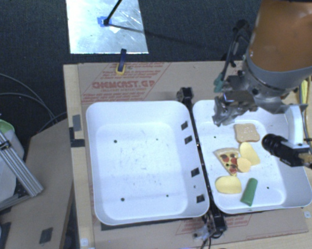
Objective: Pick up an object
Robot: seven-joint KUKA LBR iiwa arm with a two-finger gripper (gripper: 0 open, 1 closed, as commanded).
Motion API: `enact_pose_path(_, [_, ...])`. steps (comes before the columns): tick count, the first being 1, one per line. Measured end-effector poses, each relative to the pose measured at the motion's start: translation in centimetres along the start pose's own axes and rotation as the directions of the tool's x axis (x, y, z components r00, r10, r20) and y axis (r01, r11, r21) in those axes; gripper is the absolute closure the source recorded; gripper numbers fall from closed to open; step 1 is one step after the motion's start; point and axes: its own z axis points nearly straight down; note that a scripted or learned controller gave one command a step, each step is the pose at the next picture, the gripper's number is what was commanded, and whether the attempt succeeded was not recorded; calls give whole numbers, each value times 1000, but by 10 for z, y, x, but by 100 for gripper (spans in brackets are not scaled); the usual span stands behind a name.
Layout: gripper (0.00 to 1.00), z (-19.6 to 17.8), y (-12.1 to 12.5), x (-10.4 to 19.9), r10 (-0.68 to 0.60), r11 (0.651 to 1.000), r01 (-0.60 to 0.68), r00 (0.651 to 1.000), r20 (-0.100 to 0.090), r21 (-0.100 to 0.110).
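Over the right bin [294,192] hangs the gripper [225,117], near the bin's back left part. I cannot tell how its jaws stand. Just beside it lies the toast [246,132]. Nearer the front lie the pizza slice [228,160], 2 yellow pieces [248,155] and [228,185], and a green stick [249,191]. The left bin [142,164] sits beside it.

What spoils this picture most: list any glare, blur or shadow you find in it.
Camera view: glare washes out the metal sheet at top; the arm is large and soft-edged at the frame's corner; the gripper is dim and blurred; the left bin is evenly lit, its specks sharp.
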Motion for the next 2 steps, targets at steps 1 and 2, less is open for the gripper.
enact_pose_path(1, [100, 27, 23, -30, -3, 1000, 3, 1000, -1, -3])
enact_pose_path(2, [100, 66, -5, -41, -5, 1000, 5, 1000, -2, -1])
